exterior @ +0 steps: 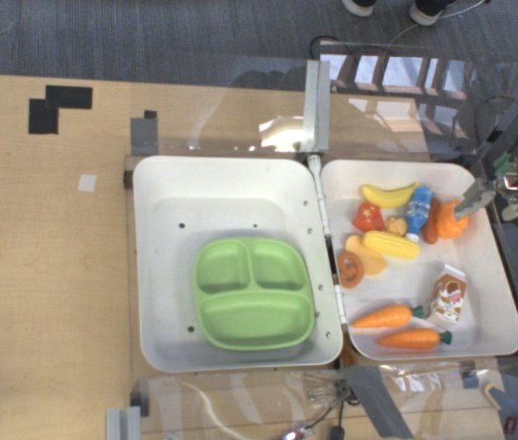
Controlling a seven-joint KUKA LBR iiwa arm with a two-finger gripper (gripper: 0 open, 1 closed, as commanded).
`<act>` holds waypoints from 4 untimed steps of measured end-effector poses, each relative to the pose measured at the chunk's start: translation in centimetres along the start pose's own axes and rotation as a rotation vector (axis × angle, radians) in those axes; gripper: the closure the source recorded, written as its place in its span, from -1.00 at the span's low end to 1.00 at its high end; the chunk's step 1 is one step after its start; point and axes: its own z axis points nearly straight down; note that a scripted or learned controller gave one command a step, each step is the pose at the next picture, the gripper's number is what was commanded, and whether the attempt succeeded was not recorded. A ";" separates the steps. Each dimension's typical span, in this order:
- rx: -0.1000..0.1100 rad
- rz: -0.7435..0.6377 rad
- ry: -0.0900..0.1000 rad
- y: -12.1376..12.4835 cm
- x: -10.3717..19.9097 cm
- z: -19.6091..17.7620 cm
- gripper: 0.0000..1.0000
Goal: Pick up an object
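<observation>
Over the right bin (506,328), our claw (468,208) reaches in at the orange toy (449,222).

We see the claw's tip touching or just above that round orange toy near the bin's far right wall, but we cannot tell whether it is apart or closed, nor whether anything sits in it. To do this well, we judge we should centre on the toy and keep clear of the blue bottle (418,208) just beside it and the wall. Nearby lie a banana (387,193), corn (393,245), two carrots (384,316) and a small carton (448,298). A green divided plate (253,292) sits in the left bin (162,200); the table (48,264) is light wood, with grey carpet (148,26) beyond.
</observation>
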 end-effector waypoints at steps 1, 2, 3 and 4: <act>-0.011 -0.137 -0.005 5.4 -0.4 10.2 -1.00; 0.008 -0.165 0.008 10.5 0.0 16.9 -1.00; -0.001 -0.171 0.003 10.8 0.2 15.8 1.00; -0.005 -0.074 0.000 10.6 16.8 7.0 1.00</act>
